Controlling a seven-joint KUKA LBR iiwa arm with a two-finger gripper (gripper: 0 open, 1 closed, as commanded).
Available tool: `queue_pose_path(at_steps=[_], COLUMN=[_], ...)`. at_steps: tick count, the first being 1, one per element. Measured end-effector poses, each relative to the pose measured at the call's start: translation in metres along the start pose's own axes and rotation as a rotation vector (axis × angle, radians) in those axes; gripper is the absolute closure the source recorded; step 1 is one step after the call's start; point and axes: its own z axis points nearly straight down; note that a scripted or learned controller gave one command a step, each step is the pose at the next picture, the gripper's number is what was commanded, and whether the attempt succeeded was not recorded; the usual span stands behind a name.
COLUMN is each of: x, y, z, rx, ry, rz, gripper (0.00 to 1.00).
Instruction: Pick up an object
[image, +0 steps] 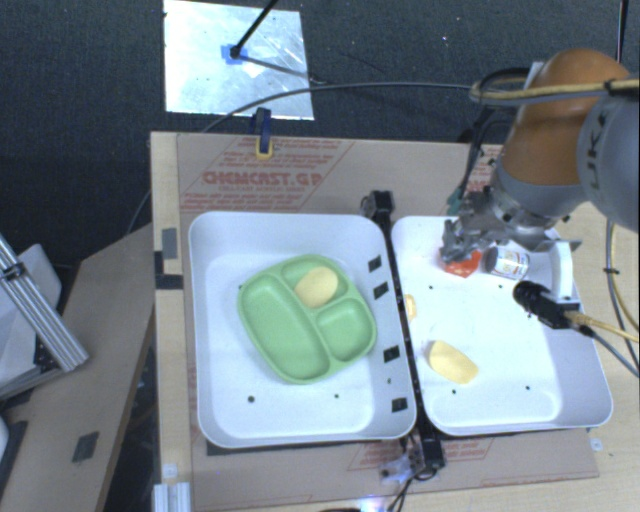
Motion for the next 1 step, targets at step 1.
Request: queue_pose_path(at_steps=[1], x=[0.0600], y=[0.0114], z=[0.0124], rx=[0.002], ry=[0.000], rz=[-0.001], gripper=[1.00])
